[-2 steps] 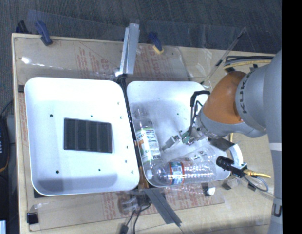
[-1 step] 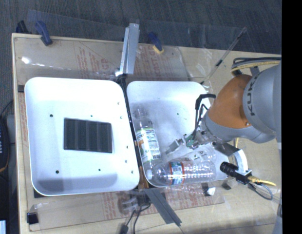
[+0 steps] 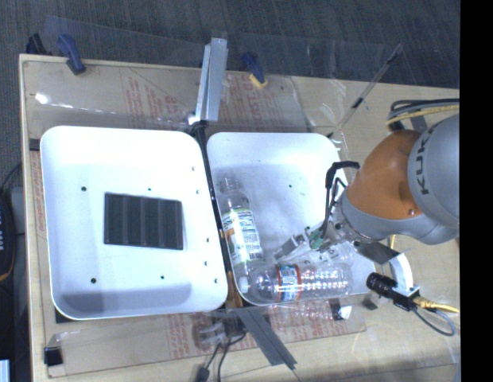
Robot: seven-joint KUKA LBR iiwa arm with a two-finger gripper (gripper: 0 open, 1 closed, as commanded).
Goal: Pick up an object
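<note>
Two clear plastic bottles lie in the right bin (image 3: 310, 151). One bottle (image 3: 239, 228), with a white and green label, lies along the bin's left wall. The other bottle (image 3: 304, 282), with a red and blue label, lies along the front wall. My gripper (image 3: 300, 243) is low in the right bin, just above the front bottle and to the right of the first one. Whether it touches either bottle is unclear. The grey arm with its orange band (image 3: 382, 188) comes in over the bin's right rim.
The left bin (image 3: 71, 157) holds a flat black ribbed rectangle (image 3: 143, 220) near its middle. A grey metal bar (image 3: 211, 78) stands behind the gap between the bins. Blue clamps (image 3: 71, 54) sit at the bench's back edge.
</note>
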